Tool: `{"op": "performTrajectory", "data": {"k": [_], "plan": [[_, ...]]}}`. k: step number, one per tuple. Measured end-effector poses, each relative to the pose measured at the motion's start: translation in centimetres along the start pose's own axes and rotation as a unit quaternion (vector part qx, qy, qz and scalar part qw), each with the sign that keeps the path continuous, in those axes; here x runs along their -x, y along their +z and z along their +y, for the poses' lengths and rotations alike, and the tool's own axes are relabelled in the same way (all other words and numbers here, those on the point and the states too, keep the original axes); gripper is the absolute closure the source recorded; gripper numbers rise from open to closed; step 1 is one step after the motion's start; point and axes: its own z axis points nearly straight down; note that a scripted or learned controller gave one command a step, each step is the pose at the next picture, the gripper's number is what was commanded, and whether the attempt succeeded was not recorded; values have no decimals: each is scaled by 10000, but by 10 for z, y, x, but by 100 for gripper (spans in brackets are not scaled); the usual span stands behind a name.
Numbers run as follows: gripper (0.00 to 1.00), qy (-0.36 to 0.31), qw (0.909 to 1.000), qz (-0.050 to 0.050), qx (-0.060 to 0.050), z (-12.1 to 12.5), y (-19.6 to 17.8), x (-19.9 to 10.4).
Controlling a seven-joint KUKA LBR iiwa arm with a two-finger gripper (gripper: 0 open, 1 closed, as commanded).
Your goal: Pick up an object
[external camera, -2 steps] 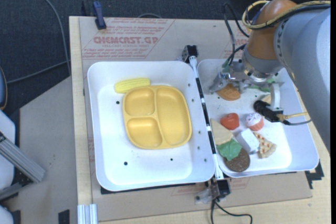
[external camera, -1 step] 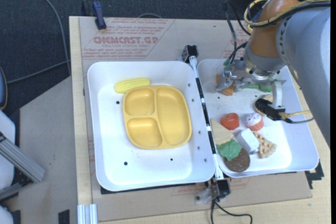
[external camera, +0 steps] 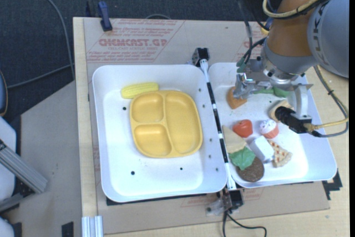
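Note:
My gripper (external camera: 242, 87) hangs over the far left part of the right bin (external camera: 316, 166), directly above an orange-brown food piece (external camera: 237, 100) that lies at its tips. Nearer the front of that bin lie a red tomato-like piece (external camera: 242, 129), a small red and white piece (external camera: 269, 128), a white block (external camera: 262, 149), a pizza slice (external camera: 281, 156), a green leaf (external camera: 242, 157) and a brown patty (external camera: 251, 170). A green item (external camera: 273, 92) shows partly behind the gripper.
The left bin (external camera: 111, 136) holds a yellow divided plate (external camera: 165, 122) and a corn cob (external camera: 140, 89) at its far edge. A black clip (external camera: 200, 55) sits at the divider's far end. The arm's grey body (external camera: 299, 19) covers the right bin's far corner.

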Motion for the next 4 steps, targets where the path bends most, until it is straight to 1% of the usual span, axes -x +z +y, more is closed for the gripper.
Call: {"op": "performTrajectory", "data": {"k": [1, 2, 3, 4], "plan": [[0, 2, 10000, 0, -8, 0, 1, 0], [0, 11, 10000, -5, -22, 9, 77, 60], [0, 11, 10000, 0, -14, -42, 119, 69], [100, 10, 10000, -1, -2, -42, 109, 69]]}}
